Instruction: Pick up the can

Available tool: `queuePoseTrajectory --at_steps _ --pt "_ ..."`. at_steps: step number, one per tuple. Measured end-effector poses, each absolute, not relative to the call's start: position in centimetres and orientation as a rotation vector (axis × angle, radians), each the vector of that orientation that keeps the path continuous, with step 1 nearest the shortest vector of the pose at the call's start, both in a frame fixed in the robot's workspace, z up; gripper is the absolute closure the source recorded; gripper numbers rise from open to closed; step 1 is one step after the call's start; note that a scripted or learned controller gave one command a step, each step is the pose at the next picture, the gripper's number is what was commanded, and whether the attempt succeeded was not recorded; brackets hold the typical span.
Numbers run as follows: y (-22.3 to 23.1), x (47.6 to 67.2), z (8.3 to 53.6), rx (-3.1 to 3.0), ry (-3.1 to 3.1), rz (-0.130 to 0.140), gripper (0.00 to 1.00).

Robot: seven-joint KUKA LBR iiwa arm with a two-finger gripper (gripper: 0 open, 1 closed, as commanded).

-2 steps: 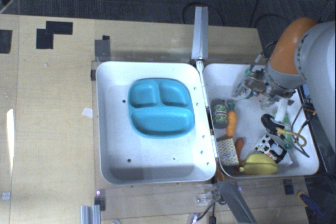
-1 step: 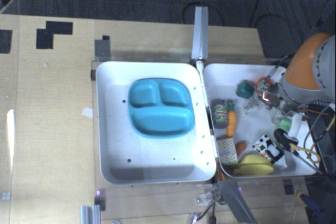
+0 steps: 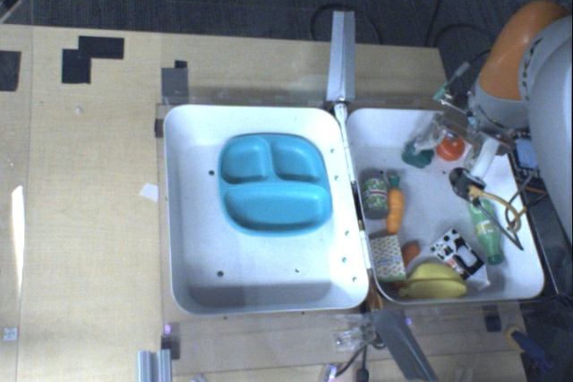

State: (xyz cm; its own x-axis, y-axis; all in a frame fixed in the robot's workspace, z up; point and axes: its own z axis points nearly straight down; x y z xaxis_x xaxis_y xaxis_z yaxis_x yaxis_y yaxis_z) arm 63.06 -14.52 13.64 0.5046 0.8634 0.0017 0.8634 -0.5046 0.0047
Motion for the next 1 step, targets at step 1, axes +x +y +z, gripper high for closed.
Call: queuePoseTrajectory --at_steps 1 --pt "-14.96 66.79 9.00 2.745 1.535 -0.013 0.00"
